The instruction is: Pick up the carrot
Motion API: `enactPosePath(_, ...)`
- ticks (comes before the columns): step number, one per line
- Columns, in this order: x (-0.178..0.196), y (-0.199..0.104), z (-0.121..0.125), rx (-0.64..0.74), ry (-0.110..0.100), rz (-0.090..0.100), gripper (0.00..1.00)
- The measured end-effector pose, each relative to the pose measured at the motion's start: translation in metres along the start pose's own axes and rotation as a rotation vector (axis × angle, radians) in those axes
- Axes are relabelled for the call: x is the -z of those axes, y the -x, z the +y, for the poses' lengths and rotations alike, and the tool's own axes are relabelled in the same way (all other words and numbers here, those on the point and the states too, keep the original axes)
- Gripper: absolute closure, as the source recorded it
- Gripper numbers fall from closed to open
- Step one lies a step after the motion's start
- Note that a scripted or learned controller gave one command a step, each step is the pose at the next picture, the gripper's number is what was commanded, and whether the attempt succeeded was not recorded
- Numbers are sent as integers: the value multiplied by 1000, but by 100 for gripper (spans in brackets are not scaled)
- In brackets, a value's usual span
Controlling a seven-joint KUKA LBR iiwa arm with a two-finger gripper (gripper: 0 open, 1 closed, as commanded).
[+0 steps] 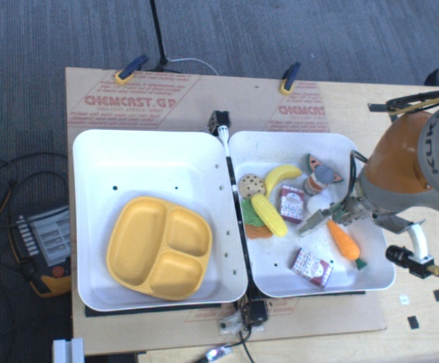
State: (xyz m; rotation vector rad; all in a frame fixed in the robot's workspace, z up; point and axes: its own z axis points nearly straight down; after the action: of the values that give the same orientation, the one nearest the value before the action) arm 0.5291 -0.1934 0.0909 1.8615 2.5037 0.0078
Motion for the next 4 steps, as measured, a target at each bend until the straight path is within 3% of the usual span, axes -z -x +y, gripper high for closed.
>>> enactPosePath(1,11,1,2,1,3,-3,100)
enactPosePath(2,3,-10,-34,278,10,-6,100)
enactPosePath(3,4,-90,-12,387,6,-5,100)
enactPosePath(4,96,-136,-2,-26,-16,12,100)
